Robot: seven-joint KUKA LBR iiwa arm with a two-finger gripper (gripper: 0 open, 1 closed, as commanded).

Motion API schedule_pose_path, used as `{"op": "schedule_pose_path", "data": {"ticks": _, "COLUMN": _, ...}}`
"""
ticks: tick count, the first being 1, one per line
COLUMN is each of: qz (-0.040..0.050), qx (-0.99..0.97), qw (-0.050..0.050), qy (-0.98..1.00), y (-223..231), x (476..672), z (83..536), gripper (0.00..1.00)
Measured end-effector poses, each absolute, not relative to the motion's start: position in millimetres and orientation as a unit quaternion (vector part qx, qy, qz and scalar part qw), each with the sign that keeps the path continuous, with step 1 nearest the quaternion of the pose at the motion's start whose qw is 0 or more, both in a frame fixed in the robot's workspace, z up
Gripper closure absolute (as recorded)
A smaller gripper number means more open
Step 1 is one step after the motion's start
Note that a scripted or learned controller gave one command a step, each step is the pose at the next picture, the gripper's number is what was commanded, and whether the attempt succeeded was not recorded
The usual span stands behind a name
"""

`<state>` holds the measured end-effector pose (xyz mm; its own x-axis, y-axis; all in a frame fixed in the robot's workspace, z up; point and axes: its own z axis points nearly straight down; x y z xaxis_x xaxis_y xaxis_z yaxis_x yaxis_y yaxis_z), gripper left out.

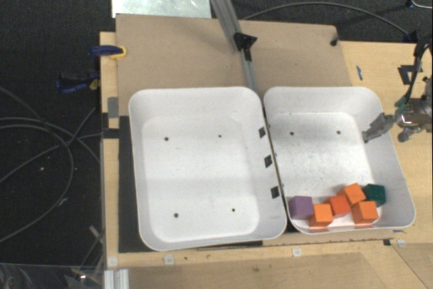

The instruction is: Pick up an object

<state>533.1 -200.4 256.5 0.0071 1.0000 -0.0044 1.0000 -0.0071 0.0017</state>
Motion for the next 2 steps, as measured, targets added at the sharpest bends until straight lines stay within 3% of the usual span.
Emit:
{"op": "schedule_pose_path", "data": {"ticks": 1, "qz": 0.0021, "qx": 0.705, "qw": 0.005, "qy": 0.709, "y": -207, "x": 577.1, "z": 295, "gripper": 0.00}}
{"op": "schedule_pose_path", "data": {"ticks": 2, "qz": 0.0010, "qx": 0.704, "qw": 0.002, "qy": 0.710, "y": -204, "x": 638.3, "z": 277, "gripper": 0.00}}
